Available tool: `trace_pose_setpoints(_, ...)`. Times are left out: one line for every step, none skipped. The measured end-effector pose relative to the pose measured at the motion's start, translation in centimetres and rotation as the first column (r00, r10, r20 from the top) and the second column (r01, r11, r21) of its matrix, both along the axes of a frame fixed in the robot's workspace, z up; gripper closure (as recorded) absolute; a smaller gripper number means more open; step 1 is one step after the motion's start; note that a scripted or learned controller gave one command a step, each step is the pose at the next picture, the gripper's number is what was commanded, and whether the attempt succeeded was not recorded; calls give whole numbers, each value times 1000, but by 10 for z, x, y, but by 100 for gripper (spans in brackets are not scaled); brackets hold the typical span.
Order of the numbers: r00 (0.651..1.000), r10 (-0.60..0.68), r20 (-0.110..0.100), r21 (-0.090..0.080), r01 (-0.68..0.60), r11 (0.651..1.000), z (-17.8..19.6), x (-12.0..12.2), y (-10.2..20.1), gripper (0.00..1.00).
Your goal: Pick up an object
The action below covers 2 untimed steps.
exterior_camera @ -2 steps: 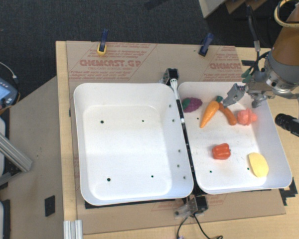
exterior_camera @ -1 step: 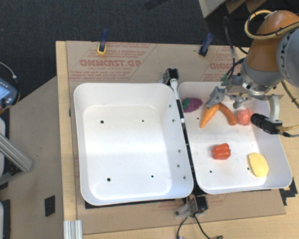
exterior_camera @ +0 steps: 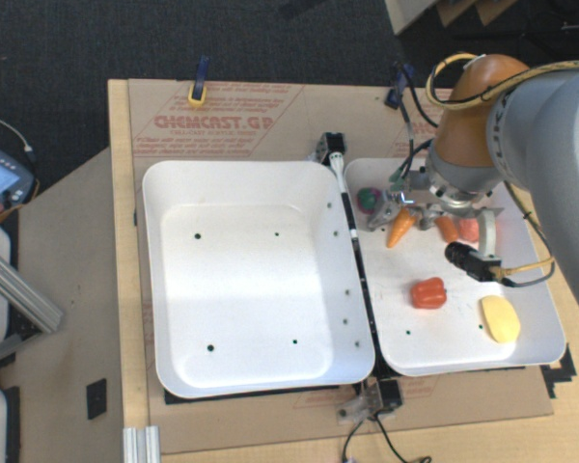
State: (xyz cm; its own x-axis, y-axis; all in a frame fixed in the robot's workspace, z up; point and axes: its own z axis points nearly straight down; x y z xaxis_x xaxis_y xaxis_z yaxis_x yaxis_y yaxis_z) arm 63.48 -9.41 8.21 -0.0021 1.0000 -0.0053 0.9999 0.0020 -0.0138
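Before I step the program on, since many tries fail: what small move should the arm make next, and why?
Probably lower straight down a little. The gripper hangs over the right bin with the carrot just under its tip, but the view does not show the carrot between its fingers. The red pepper and lemon lie apart, out of the way.

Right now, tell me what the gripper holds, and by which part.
It cannot be told. The gripper is low in the right bin, just above the orange carrot, but the wrist hides any hold.
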Motion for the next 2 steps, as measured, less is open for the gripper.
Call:
trace_pose_setpoints(1000,-4,8,5,4,1000,12,1,2,100)
trace_pose_setpoints(1000,1,14,4,-1,1000,106,-64,127,100)
